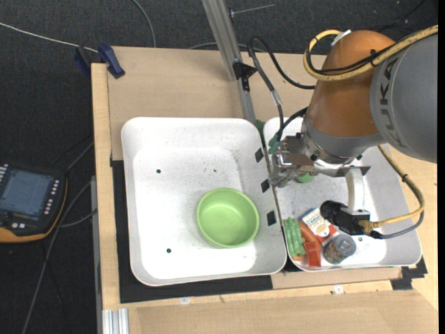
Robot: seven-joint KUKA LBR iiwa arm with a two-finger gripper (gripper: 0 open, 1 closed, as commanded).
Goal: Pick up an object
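Two shallow white bins sit side by side on the desk [174, 68]. The left bin [149, 158] holds a single light green bowl [228, 217], round, plain and upright, in its near right part, close to the wall it shares with its neighbour. A few dark specks dot that bin's floor.

The right bin [393, 207] holds a small cluster in its near left corner. There is a green stick-shaped piece [293, 235] along the left wall, an orange-red piece [311, 250] just beside it on the right, and a white and orange packet [314, 220] touching their far ends. A round grey can-like thing [338, 248] lies to the right of the orange-red piece. These things are too small and crowded to name more closely.

The hand [285, 165] hangs over the far left part of the right bin, at the wall between the two bins, under the grey and orange wrist. A small dark green thing [304, 177] shows just beside the hand, at its near right edge, mostly hidden by the wrist, so its shape cannot be made out. The view does not settle whether it touches the hand.

The cluster lies nearer than the hand and apart from it, and the bowl lies to the hand's near left. Whether the hand is apart or together cannot be told from this angle.
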